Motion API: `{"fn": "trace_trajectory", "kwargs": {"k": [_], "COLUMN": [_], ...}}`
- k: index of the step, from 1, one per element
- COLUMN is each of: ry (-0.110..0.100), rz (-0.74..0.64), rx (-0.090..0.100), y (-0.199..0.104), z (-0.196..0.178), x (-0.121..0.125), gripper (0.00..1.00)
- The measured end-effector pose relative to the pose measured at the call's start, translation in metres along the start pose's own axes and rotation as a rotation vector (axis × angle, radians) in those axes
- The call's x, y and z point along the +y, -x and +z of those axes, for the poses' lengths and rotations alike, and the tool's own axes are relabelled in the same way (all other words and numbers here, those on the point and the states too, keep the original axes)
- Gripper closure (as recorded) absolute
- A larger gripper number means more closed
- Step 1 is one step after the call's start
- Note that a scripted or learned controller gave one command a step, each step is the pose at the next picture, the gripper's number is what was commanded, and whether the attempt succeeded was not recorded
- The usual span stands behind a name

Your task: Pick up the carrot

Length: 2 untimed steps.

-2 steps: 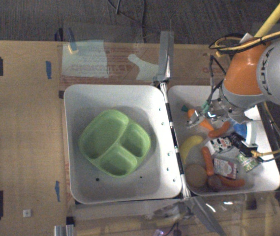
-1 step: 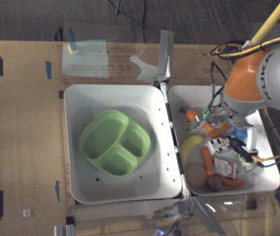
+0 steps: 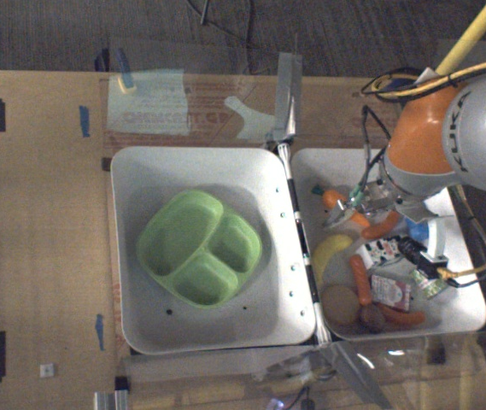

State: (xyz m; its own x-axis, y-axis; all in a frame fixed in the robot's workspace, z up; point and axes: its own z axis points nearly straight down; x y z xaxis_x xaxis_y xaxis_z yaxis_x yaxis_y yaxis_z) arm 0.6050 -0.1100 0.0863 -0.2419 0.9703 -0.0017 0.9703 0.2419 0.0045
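An orange carrot (image 3: 335, 199) with a small green tip lies at the upper left of the right bin (image 3: 473, 314). My gripper (image 3: 355, 212) hangs low over the bin, just right of the carrot's thick end and touching or overlapping it. More orange (image 3: 382, 225) shows on the gripper's right side; whether it belongs to the same carrot I cannot tell. The grey wrist with its orange band (image 3: 422, 139) hides what is behind the gripper.
The right bin also holds a yellow fruit (image 3: 330, 254), a brown potato (image 3: 340, 304), an orange-red stick (image 3: 360, 278), another carrot-like piece (image 3: 405, 318), a red-and-white packet (image 3: 390, 291) and a blue item (image 3: 419, 231). A green divided plate (image 3: 200, 248) sits in the left bin (image 3: 131, 178).
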Motion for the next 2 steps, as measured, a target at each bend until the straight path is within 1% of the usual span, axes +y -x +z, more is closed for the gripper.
{"fn": "trace_trajectory", "kwargs": {"k": [1, 2], "ry": [0.005, -0.003], "rz": [0.004, 0.016], "rx": [-0.001, 0.001], "y": [0.002, -0.105], "z": [-0.012, -0.099], "x": [0.001, 0.001], "gripper": [1.0, 1.0]}}
